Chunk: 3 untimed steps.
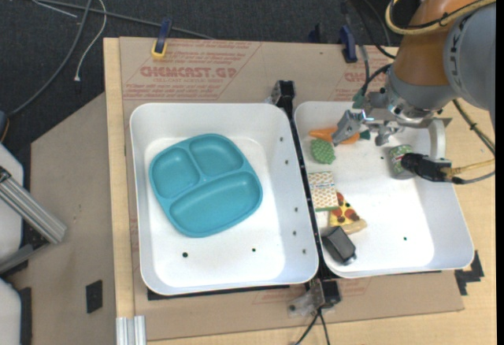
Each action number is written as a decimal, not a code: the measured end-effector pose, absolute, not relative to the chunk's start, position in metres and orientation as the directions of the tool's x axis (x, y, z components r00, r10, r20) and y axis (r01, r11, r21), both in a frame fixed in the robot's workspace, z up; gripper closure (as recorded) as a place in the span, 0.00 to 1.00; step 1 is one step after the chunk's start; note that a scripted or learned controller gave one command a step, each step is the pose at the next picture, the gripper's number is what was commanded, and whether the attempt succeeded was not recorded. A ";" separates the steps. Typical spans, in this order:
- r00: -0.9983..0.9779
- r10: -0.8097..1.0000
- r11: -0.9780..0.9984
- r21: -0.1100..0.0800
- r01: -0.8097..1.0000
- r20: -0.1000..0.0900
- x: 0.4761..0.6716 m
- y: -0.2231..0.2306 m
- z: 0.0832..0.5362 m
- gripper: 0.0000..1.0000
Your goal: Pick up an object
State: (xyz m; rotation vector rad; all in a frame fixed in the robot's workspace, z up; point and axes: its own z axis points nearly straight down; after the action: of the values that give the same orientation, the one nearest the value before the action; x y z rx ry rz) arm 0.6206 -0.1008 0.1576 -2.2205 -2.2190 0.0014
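**Arm poised over the right bin's upper end**

Two shallow white bins sat side by side on the bench [118, 178]. The left bin [150, 257] held one thing, a teal divided plate [206, 183] with three compartments, lying flat a little left of the bin's centre. The right bin [441, 241] held the loose objects, most of them crowded along its left wall. From the upper end downward lay an orange carrot-shaped piece [323, 133], a green round item [321, 150] just below it, a pale patterned packet [321, 188], a toy pizza slice [345, 217] in yellow and red, and a black block [339, 245] near the lower left corner. A greenish can [397, 161] lay apart from these, toward the right side of the bin's upper half.

The grey arm [465, 36] with its orange band [425, 16] came in from the upper right of the frame. Its gripper [353, 126] hung over the upper part of the right bin, just beside the carrot-shaped piece and above the green item. Whether it was released or clenched could not be told from this slant, and nothing could be seen held in it.

Around the bins, blue clamps [163, 36] pinned a printed cardboard sheet [197, 68] to the bench, and white cables [87, 12] trailed across the dark floor at upper left.
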 end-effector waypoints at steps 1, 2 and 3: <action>0.001 1.000 -0.001 -0.006 1.000 0.001 0.625 -0.109 0.105 0.00; -0.001 1.000 0.001 0.006 1.000 0.004 0.629 -0.108 0.092 0.00; -0.002 1.000 0.002 0.015 1.000 0.002 0.631 -0.108 0.105 1.00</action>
State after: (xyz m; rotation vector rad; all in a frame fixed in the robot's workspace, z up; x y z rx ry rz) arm 0.6314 -0.1077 0.1054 -2.2258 -2.2296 -0.0194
